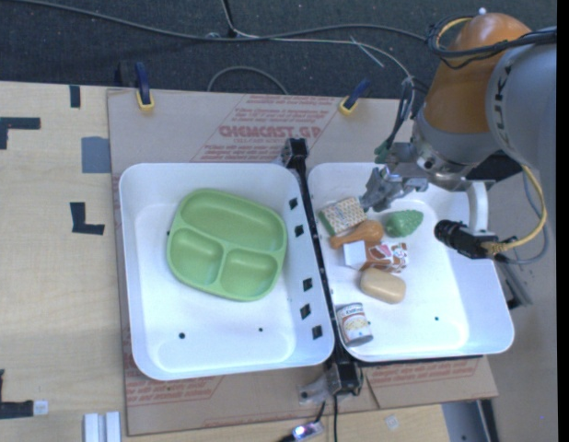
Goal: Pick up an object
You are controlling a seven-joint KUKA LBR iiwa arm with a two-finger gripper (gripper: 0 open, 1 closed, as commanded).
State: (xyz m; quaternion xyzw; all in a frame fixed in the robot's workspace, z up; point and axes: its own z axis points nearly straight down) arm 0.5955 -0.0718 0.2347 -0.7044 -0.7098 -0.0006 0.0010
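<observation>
The right bin (469,330) holds several small items: a checkered cracker-like piece (341,215), an orange carrot-like piece (356,235), a green leafy piece (403,222), a red-and-white packet (388,255), a tan bread-like lump (383,286) and a small can (354,322). My gripper (380,193) hangs over the bin's upper middle, just above the cracker piece and to the left of the green piece. Nothing shows between it and the items below.
The left bin (142,320) holds a green divided tray (226,244). A black divider (306,247) runs between the bins. Cables cross the dark floor at the back, and two clamps (143,95) hold the cardboard base.
</observation>
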